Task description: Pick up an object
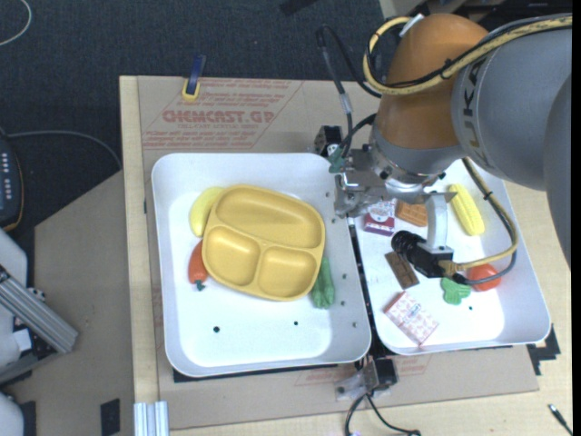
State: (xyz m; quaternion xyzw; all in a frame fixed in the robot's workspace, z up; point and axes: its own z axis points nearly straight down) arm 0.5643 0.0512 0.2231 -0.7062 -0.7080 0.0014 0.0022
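The arm's hand [392, 209] hangs over the right bin [522, 321], right of centre; whether it is open, I cannot tell. A yellow tray [263, 241] lies in the left bin [172, 243].

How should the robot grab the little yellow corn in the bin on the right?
The corn lies flat near the right bin's far edge, its long axis running up and down the picture. Best guess: come straight down from above and pinch it across its narrow middle, one finger on each long side. The orange block sits apart to its left, so that side looks free.
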